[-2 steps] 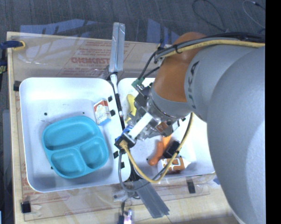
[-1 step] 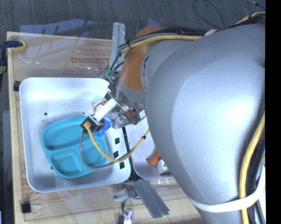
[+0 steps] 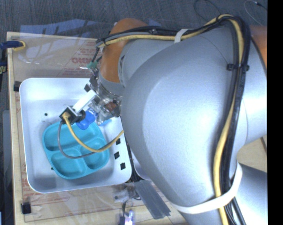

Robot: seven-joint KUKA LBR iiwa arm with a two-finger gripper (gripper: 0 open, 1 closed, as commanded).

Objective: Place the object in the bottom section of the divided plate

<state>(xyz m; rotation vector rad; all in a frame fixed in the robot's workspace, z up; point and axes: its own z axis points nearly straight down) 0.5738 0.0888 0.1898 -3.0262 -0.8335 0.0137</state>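
Gripper (image 3: 87, 117) down low over the light-blue divided plastic plate (image 3: 75, 151), hovering at the plate's upper right edge, and there is a small blue object (image 3: 86, 121) right at its tip. That blue object looks rounded and stubby; its long axis and which way it points cannot be made out, since the gripper body covers most of it. Whether the fingers are spread or closed, and whether they actually have hold of the blue object, cannot be told from this angle.

One plate, one blue object, one yellow cable (image 3: 78, 139) looping from the gripper down across the plate's middle. The plate counts three visible compartments, and it lies in the lower middle of the shallow white bin (image 3: 31, 125), its long side running diagonally from upper left to lower right. The blue object sits above the plate's top compartment, near the plate's rim.

The big grey arm (image 3: 193, 116) with its orange band (image 3: 110, 55) looms to the right of the plate, covering that whole side of the bench.
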